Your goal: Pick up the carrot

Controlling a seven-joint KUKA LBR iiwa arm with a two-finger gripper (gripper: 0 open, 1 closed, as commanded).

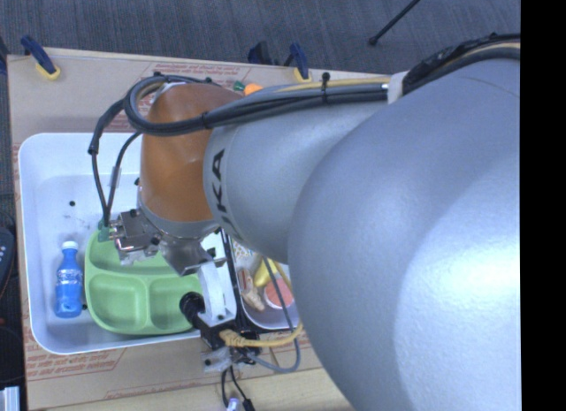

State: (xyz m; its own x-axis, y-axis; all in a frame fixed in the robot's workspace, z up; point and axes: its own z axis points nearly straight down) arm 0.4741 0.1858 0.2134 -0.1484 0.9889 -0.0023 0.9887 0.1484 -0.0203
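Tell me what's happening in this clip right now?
The grey arm with its orange band has reached in from the right and hangs low over the left white bin, blocking much of both bins. Beneath it lie a green divided tray and a blue water bottle. Some food-like items peek out in the right bin. The carrot can't be picked out, and no grasp is visible.
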